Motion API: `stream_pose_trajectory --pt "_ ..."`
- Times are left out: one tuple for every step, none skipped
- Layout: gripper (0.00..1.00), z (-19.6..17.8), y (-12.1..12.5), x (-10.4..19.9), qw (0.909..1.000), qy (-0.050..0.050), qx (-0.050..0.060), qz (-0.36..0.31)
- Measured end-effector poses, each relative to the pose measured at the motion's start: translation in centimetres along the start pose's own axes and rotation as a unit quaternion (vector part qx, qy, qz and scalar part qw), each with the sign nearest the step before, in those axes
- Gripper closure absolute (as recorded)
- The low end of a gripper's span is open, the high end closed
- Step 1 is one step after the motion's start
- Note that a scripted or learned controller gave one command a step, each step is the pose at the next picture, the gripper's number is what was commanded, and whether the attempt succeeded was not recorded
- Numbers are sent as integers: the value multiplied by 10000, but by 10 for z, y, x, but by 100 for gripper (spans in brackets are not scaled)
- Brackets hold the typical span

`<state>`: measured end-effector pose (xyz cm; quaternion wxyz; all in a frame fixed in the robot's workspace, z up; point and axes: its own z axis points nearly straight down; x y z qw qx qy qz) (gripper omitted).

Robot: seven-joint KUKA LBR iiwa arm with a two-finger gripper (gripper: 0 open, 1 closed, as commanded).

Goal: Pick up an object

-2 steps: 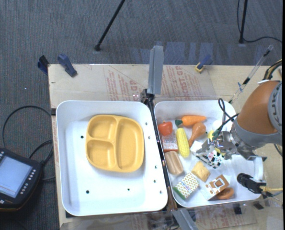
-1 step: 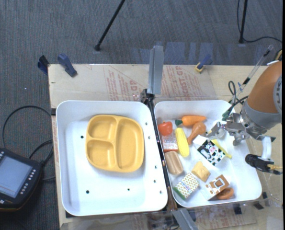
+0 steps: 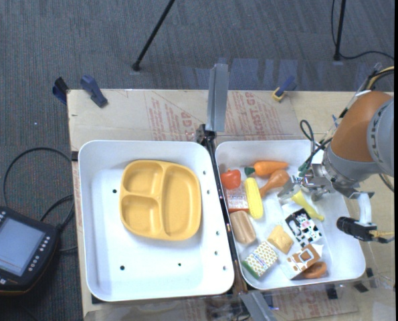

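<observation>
Arm's metal two-finger gripper (image 3: 304,187) low over the right-hand shallow white bin (image 3: 356,249).
Its grip: cannot tell. It hangs just above a small yellow banana-shaped toy (image 3: 310,207), right of an orange pear-shaped toy (image 3: 273,181).

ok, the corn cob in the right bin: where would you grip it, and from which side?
Probably grip the corn at mid-length, coming straight down, jaws closing across its narrow width. It lies flat and runs roughly top to bottom in the view, so the long sides are what to pinch. The left side is crowded by the tomato and a small packet; the right side has some bare bin floor.
</observation>
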<state>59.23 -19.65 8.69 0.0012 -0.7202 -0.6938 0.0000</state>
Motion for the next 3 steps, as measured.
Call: stream_pose_trajectory --pt "0 0 0 0 10000 -1 1 2" --pt "100 -9 1 1 10000 7 9 -13" --pt "100 -154 40 58 9990 -6 -68 444"
